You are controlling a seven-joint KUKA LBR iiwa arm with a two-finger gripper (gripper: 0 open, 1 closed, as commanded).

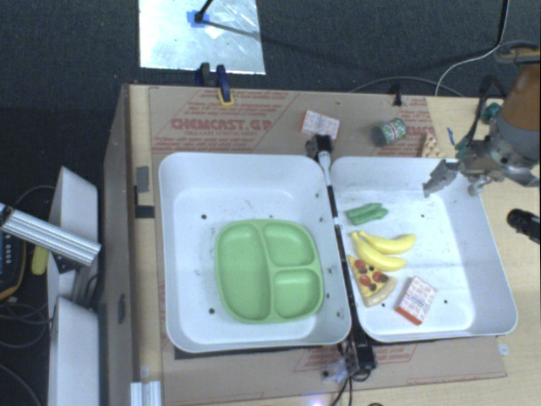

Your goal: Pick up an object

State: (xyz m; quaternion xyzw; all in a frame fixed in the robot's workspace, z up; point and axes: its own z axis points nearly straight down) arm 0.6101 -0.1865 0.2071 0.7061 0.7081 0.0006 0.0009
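The right bin holds a green pod-shaped toy, a pair of yellow bananas, a pizza slice and a small red and white box. My gripper hangs over the bin's far right corner, well to the right of and beyond these items. It is open, with nothing between its fingers. In the left bin lies a green divided plate.
A small green can and a white card lie on the cardboard behind the bins. A clamp sits where the two bins meet. A blue and yellow clip stands at the board's far edge.
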